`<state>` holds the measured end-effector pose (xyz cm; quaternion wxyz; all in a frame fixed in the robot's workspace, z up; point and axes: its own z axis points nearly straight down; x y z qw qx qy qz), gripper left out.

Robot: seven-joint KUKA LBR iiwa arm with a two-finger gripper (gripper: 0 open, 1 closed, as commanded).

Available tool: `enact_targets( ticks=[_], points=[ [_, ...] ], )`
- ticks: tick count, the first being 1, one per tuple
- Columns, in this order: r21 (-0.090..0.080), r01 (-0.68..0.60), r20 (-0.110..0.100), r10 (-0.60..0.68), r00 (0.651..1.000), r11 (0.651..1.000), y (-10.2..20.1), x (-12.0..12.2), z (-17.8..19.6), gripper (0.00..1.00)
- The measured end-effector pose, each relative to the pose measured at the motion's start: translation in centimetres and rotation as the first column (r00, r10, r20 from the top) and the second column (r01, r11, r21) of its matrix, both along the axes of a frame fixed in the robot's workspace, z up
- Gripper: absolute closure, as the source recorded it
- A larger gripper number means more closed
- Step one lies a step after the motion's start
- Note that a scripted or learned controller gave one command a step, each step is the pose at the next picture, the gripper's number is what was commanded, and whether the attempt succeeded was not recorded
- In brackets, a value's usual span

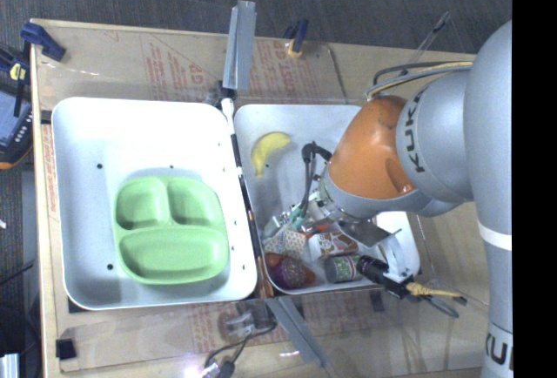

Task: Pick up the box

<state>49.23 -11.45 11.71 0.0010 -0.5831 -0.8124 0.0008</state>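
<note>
One banana [269, 149], one green tray [171, 231], possibly one box [333, 243].

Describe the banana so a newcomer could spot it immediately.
Look in the right-hand white bin, beside the bin holding the green tray. The banana lies alone near its far left corner, plain yellow and curved, apart from the clutter under the arm.

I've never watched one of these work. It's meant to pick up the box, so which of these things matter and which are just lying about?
Part of the job:
- small red-and-white printed box
- grey arm's gripper, low over the clutter
- right white bin holding it

Just lying about:
- yellow banana
- green divided plastic tray in the left white bin
- small dark can
- dark red packet
</note>
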Motion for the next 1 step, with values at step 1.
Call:
enact_targets(
  ticks=[1],
  points=[
    [-0.02, -0.028, 0.025, 0.029, 0.999, 0.999, 0.07, -1.06, -1.75, 0.0]
  ],
)
